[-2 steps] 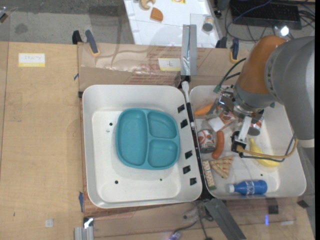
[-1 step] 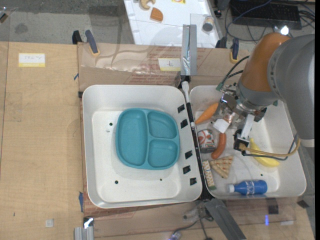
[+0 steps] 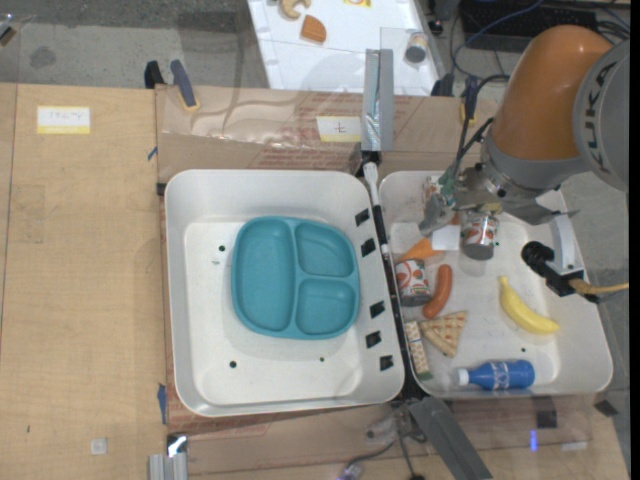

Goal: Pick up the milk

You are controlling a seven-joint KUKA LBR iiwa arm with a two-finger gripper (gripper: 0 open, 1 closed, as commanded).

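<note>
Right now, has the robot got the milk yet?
Not yet, it seems. Done: the arm has reached over the right bin, and its gripper hangs above the food. In hand: nothing shows between its fingers. The milk looks like the small carton lying on the bin floor beside the sausage, below the gripper. Left: go down to it, close on it and lift.

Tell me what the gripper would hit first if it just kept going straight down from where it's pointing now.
Probably the carrot or bare bin floor beside it: the gripper hangs over the right bin's upper left. The milk carton lies slightly nearer the camera. Depth is uncertain from this slanted view.
</note>
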